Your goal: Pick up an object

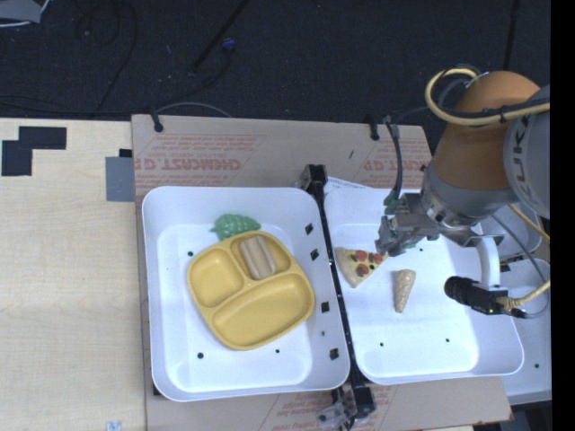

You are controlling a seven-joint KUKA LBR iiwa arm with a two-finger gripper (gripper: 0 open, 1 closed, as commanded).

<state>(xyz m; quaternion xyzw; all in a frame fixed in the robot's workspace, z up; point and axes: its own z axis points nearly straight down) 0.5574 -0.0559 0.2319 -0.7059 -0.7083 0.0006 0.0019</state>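
In the right bin (pixel 449 353) lie a toy pizza slice (pixel 357 265) and a tan cone-shaped piece (pixel 402 288). My gripper (pixel 390 241) hangs low over the right bin, just above and to the right of the pizza slice's crust end. Nothing is seen held in it. In the left bin (pixel 171 241) a yellow divided plate (pixel 249 293) holds a brown sausage (pixel 259 256) in its upper compartment. A green leafy toy (pixel 234 225) lies at the plate's upper edge.
A black divider (pixel 327 277) separates the two bins. The arm's orange band and grey body (pixel 481 155) come in from the right over the right bin's far corner. Cardboard lies under both bins.
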